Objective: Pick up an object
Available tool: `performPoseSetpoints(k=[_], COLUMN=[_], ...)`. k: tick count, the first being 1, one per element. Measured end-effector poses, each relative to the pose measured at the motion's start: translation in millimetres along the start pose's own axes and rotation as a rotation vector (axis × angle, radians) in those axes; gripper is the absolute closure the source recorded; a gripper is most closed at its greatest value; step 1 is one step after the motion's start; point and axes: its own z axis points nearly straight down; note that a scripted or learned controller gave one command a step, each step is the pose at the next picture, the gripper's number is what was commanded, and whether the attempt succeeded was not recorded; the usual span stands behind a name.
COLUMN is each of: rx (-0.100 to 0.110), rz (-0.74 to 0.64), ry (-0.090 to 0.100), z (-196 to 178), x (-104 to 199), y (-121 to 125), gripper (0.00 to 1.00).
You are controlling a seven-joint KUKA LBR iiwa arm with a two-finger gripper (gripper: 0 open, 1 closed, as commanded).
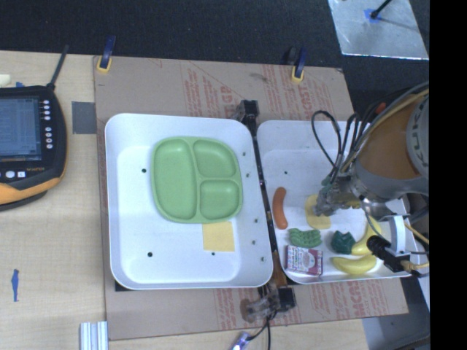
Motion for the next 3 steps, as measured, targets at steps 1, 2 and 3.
performPoseSetpoints(k=[1,2,3], rx=[0.0,0.002,0.002], rz=[-0.001,-0.001,-0.002], ry=[0.0,0.0,0.0], z=[0.0,-10.0,-10.0], x=[0.0,-0.7,-0.7], y=[0.0,-0.2,-0.3], gripper=[0.0,1.0,0.0])
